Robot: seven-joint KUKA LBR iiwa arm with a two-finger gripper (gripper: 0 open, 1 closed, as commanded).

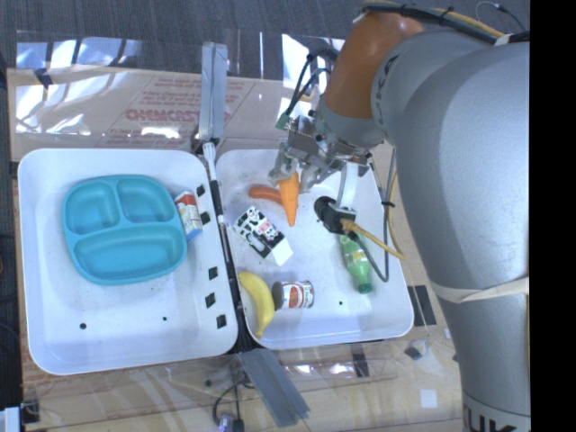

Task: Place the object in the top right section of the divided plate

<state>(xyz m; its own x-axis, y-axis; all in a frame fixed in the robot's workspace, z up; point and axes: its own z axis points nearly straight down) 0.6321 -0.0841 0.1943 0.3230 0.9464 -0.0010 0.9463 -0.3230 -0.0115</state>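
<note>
The grey arm (pixel 468 196) loomed largest, reaching in from the right. Its gripper (pixel 294 171) hung over the right bin (pixel 382 318), fingers closed on the top of a carrot (pixel 289 199) that pointed down. Another carrot (pixel 263 192) lay just beside it. The divided plate (pixel 121 228) sat in the left bin (pixel 54 340).

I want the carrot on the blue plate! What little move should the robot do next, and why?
Probably lower and close on the carrot: the end effector hovers right above it in the right bin, while the divided plate sits in the left bin.
</note>
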